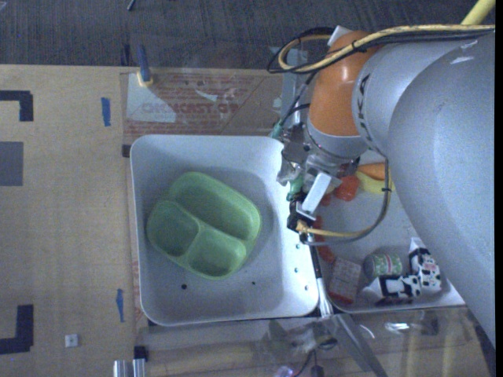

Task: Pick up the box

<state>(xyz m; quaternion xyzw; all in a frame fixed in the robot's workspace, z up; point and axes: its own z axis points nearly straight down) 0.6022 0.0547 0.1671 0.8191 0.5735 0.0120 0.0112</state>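
A small reddish-brown box [344, 280] lies flat near the front edge of the right bin [393, 303]. My gripper [297, 177] hangs under the orange-banded wrist, over the rim between the two bins. It is well behind the box and apart from it. The wrist and its fittings hide the gripper's tips, and I see nothing held there.
The left bin [157, 163] holds a green divided plate [206, 223]. Beside the box in the right bin are a greenish can [387, 262] and a black-and-white cow toy [415, 278]. An orange-red item [346, 188] and a yellow one [369, 181] lie under the arm.
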